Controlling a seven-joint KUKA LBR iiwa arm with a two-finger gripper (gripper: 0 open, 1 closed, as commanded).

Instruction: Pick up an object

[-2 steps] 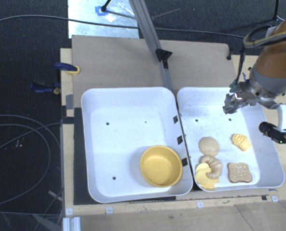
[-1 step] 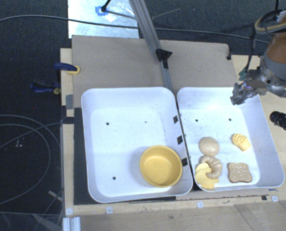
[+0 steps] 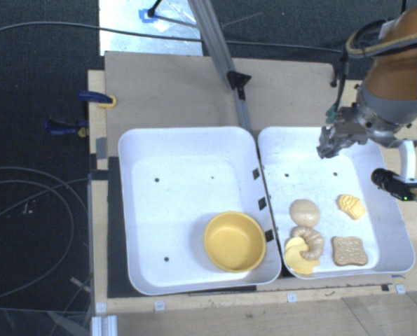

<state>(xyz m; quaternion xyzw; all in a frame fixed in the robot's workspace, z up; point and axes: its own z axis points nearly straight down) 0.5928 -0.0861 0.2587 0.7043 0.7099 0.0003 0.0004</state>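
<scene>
A flat tan table (image 3: 173, 89) carries two shallow white plastic bins side by side, seen from above at a slant. The left bin (image 3: 187, 152) holds one item: a round yellow bowl (image 3: 235, 240), upright, in its near right corner, close to the wall it shares with its neighbour. The right bin (image 3: 292, 152) holds a loose group of small food-shaped pieces in its near half. Above the far right part of that bin hangs the grey robot arm with an orange band (image 3: 397, 61), reaching in from the right; its dark tool (image 3: 331, 144) points down over bare white floor in the far half of the bin, well apart from every piece, and nothing is seen in its grip. Whether the tool's tips are apart or together cannot be told from this angle.

Among the pieces, a square brown slice of toast (image 3: 349, 250) lies flat near the bin's near right corner. A curled tan croissant-like pastry (image 3: 310, 242) sits just left of it, resting on a flat pale yellow piece (image 3: 298, 261) against the near left wall. A rounded beige bun (image 3: 305, 210) touches the pastry on its far side. A small ridged yellow piece (image 3: 350, 206) lies to the right of the bun, apart from it.

A grey metal pole (image 3: 215, 40) crosses the table diagonally, far of the bins.
</scene>
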